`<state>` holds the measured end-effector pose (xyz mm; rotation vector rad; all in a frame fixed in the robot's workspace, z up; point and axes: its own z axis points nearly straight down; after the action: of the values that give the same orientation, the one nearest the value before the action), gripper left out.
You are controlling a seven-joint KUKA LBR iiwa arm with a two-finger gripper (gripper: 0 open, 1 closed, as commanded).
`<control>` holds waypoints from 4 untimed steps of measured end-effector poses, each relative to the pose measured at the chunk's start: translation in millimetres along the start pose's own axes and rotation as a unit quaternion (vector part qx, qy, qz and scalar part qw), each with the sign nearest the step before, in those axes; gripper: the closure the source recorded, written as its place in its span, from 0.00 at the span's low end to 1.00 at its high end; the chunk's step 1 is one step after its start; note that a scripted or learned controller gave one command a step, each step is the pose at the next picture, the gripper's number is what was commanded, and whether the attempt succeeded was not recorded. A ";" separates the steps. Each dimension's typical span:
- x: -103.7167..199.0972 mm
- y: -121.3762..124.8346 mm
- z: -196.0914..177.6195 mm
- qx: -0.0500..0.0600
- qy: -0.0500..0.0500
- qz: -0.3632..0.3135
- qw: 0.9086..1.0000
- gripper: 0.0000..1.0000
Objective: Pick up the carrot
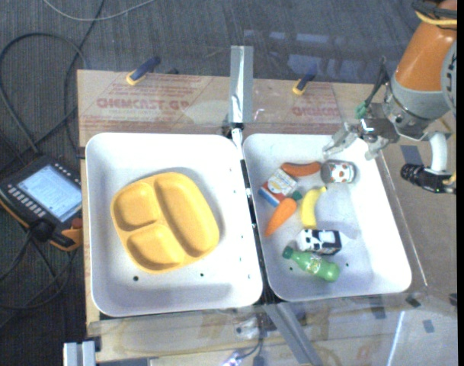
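The orange carrot (281,215) with a green top lies slanted in the middle-left of the right bin (384,235), its tip pointing toward the near left. It touches a small blue and white box (277,185) and lies just left of a yellow banana (312,204). My gripper (355,142) hangs over the bin's far right corner, well up and to the right of the carrot. Its fingers (338,143) are spread open with nothing between them.
The right bin also holds a reddish sausage (300,169), a round grey and white toy (340,173), a black and white cow (321,240) and a green bottle (312,264). The left bin (102,204) holds a yellow divided plate (165,221). A pendant (41,197) lies left of the bench.
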<state>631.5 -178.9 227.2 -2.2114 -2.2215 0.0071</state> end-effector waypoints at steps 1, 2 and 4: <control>47.1 -27.5 84.2 0.000 0.000 -0.077 0.997 0.00; 68.5 -59.3 138.6 -0.009 -0.004 -0.141 0.990 0.00; 71.5 -116.4 132.0 -0.011 -0.001 -0.090 0.996 1.00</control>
<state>513.8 -107.7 96.3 -2.0121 -2.4252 -0.0155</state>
